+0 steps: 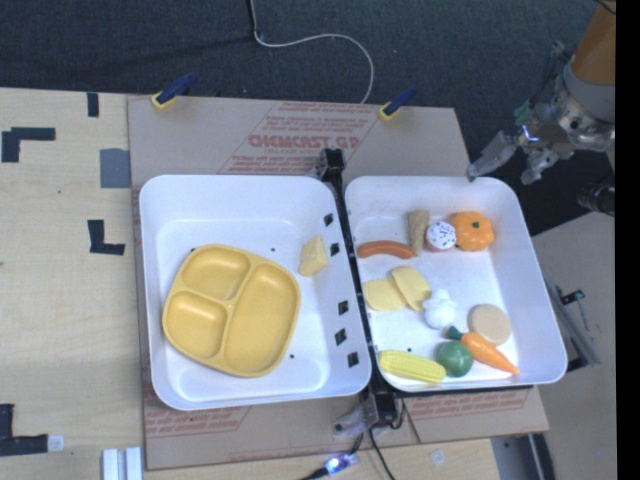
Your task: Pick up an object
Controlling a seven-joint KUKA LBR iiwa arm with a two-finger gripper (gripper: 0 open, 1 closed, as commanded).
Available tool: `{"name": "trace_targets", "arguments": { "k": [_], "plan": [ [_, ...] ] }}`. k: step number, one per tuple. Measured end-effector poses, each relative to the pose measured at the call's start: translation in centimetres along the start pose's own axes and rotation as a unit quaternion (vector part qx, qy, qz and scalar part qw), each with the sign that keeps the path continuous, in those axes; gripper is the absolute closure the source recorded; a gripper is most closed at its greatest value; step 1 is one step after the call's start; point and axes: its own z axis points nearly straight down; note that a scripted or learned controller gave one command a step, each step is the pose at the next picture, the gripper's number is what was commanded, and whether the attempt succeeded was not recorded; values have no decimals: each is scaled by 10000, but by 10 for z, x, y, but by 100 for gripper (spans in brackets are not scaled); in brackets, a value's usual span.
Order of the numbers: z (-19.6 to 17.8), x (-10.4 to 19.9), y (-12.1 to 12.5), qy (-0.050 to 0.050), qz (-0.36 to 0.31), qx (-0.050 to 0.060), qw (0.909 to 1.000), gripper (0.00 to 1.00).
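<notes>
Hovering beyond right bin (520,200) rim: gripper (508,160)

Open hand (510,163) hovers beyond right bin (535,268).

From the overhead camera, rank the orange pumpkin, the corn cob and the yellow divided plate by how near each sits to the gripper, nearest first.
Gripper sits off the right bin's upper right corner.
1. Orange pumpkin, right bin, upper right.
2. Corn cob, right bin, bottom edge.
3. Yellow divided plate, left bin.
</notes>
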Motion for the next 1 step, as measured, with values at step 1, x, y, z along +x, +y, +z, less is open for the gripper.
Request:
{"name": "trace_targets", "arguments": {
  "k": [1],
  "plan": [
    [-194, 38, -18, -19, -21, -90, 10000, 0]
  ]
}}
